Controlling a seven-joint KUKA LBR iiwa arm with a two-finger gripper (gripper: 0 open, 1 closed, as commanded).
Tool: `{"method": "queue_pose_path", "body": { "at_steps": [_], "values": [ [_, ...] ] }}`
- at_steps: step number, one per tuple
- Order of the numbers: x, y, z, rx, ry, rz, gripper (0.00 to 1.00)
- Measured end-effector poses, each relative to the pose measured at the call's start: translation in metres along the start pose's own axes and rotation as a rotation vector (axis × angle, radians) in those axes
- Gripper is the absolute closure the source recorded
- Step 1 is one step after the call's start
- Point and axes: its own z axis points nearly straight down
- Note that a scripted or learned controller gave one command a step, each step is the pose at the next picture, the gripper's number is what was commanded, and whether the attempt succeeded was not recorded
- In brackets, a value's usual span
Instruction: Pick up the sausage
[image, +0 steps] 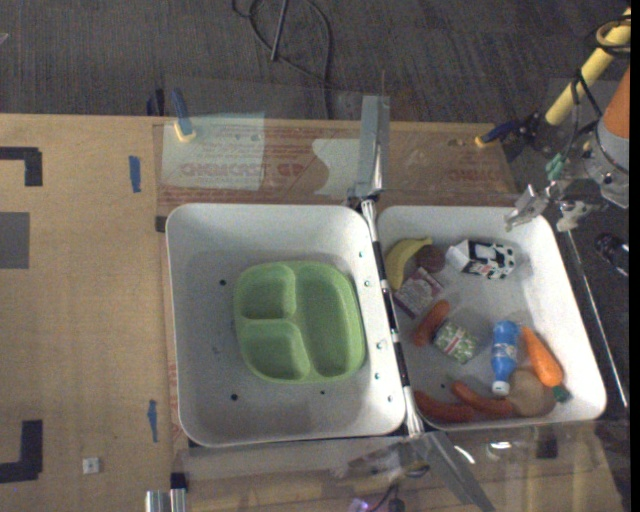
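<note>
In the right bin (580, 330) my way down is crowded. 2 sausages (470, 403) lie along the near wall, almost end to end, and the right one touches a brown potato (530, 393) with a carrot (542, 358) just above it. A blue bottle (503, 355) stands close on their far side, a green packet (456, 341) beside it. Bare floor shows between the packet and the sausages, and along the right wall past the milk carton (482, 258). The left bin (200, 300) is open all around its green tray (298, 321). I hang over the right bin's far right corner.
</note>
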Motion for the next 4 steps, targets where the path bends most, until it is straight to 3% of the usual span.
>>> {"method": "queue_pose_path", "body": {
  "at_steps": [1,2,3,4],
  "values": [
    [-0.008,-0.014,-0.088,-0.003,-0.003,-0.175,0.0],
    [0.031,-0.075,0.011,-0.002,0.0,-0.382,0.0],
    [0.109,-0.079,0.119,0.0,0.001,-0.317,0.0],
    [0.106,-0.078,0.108,-0.005,0.0,-0.312,1.0]
  ]
}}
